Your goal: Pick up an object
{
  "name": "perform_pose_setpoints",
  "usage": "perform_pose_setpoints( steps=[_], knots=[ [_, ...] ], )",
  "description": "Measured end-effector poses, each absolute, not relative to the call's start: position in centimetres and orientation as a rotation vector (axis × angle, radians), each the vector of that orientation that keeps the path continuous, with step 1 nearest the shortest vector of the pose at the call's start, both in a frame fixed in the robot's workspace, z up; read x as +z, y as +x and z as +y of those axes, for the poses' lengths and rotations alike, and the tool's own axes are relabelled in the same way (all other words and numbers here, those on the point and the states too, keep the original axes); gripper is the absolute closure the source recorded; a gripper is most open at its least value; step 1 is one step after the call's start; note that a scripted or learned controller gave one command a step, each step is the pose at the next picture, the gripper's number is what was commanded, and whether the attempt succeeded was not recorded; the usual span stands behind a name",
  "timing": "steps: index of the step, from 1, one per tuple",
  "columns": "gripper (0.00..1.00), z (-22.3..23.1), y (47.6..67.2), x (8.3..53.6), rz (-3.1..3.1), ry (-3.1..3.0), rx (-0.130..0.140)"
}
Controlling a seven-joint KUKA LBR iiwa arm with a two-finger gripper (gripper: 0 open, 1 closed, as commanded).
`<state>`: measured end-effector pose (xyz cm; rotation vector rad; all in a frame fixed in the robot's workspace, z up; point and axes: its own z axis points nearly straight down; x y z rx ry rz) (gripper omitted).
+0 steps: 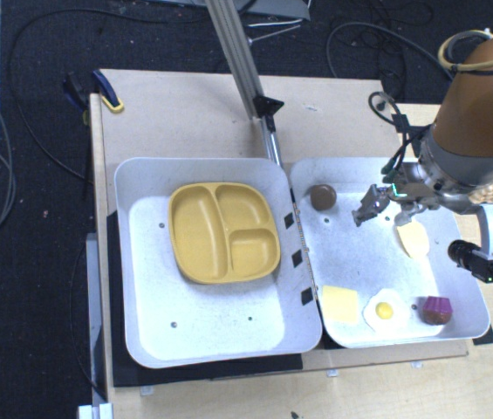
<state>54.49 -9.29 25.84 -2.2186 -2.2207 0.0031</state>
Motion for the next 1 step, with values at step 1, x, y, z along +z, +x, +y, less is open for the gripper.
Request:
perform_pose_setpoints(
  steps=[1],
  knots=[
    [0.00,-9.29,54.56,25.93,-2.223,-2.220,0.000]
  ],
)
